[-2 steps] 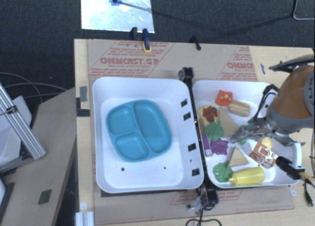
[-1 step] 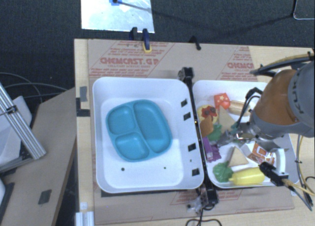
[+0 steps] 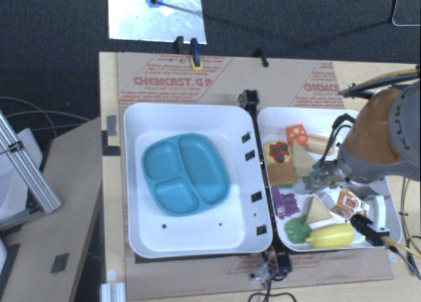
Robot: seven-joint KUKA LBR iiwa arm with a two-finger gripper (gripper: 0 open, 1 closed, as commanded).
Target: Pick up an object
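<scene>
Camera view: gripper (image 3: 318, 181) over right bin (image 3: 388, 192) clutter, 3 o'clock; jaw state unreadable. Risk: crowded toys cause mis-grasp.

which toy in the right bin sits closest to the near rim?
The yellow toy, long, lying along the near rim beside the green toy; the others lie farther back.

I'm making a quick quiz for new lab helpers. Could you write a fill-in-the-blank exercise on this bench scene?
1. The divided plate in the left bin is ____ in colour.
2. That plate has ____ compartments.
3. The gripper is over the ____ bin.
4. The yellow toy near the right bin's front edge lies right beside a ____ toy.

Missing words: blue; three; right; green
</scene>
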